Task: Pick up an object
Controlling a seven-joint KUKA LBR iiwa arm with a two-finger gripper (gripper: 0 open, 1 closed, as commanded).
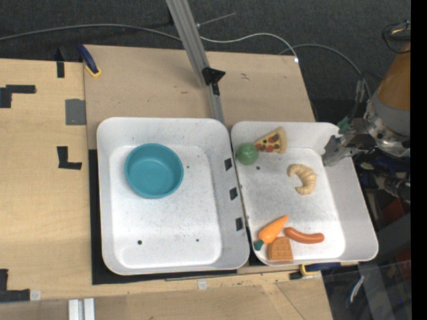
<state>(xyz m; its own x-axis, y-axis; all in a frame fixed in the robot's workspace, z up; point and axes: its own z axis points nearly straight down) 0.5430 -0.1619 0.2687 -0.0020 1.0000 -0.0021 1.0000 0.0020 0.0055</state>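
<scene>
Nearby, hand (331, 153) over right bin (357, 199) edge, finger state unclear; croissant (304, 178) closest, pizza slice (271, 141) beyond.

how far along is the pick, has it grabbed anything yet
Nothing looks picked yet: the croissant, pizza slice, green ball, carrot, sausage and waffle all lie in the right bin. The gripper sits at that bin's right rim. Approach, grasp and lift remain.
</scene>
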